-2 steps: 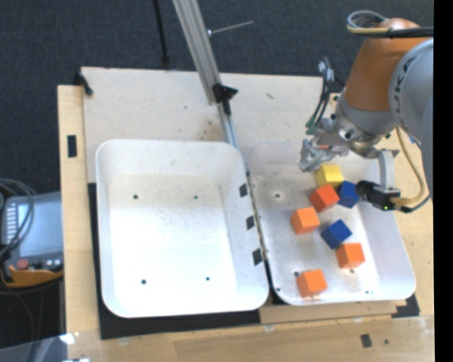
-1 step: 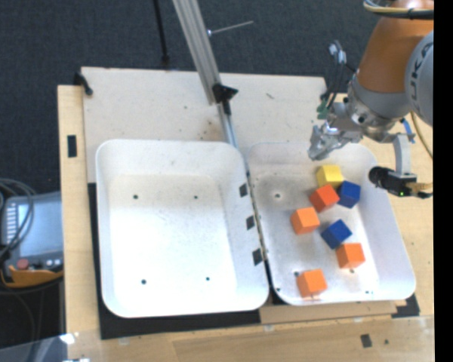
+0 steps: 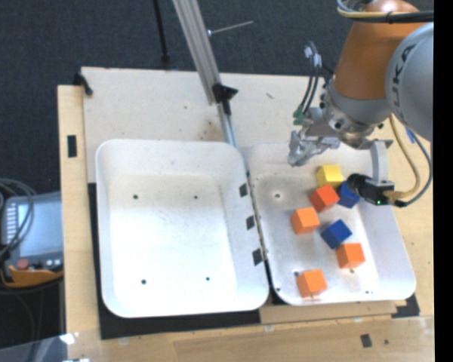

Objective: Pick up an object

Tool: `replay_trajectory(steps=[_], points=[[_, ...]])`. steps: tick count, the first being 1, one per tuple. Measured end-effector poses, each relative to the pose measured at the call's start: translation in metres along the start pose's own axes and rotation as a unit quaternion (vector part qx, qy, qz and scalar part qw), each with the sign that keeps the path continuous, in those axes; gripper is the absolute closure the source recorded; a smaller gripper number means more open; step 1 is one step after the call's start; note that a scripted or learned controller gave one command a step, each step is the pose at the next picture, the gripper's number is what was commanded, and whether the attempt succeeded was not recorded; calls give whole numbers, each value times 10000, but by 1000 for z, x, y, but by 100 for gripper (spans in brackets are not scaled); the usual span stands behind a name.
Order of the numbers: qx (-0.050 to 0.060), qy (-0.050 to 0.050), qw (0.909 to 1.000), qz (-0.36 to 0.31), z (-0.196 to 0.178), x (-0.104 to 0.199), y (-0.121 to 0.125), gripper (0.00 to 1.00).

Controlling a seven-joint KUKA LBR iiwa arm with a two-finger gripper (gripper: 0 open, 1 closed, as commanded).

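Several small cubes lie in the right bin (image 3: pixel 287 289). A yellow cube (image 3: pixel 330 175) sits at the back, with a red-orange cube (image 3: pixel 325 197) and a blue cube (image 3: pixel 349 195) just in front of it. Lower down are an orange cube (image 3: pixel 305 219), a blue cube (image 3: pixel 336 233), an orange cube (image 3: pixel 350 255) and an orange cube (image 3: pixel 312 282). My gripper (image 3: pixel 300 154) hangs over the bin's back left part, up and left of the yellow cube. No cube sits between its fingers.
The left bin (image 3: pixel 106 202) lies beside the right one. A slanted aluminium post (image 3: pixel 200 47) rises from behind the bins' shared edge. Cables (image 3: pixel 408 191) and a black fitting (image 3: pixel 366 187) hang off the wrist over the right bin's right side.
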State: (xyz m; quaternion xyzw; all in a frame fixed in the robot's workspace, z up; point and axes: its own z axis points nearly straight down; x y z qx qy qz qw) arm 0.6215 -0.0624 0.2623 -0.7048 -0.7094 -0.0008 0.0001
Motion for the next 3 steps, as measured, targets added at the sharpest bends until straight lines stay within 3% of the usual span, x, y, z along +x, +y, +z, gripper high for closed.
replay_trajectory(steps=[3], points=[[15, 0, 10000, -1, 14, 136, -56, 100]])
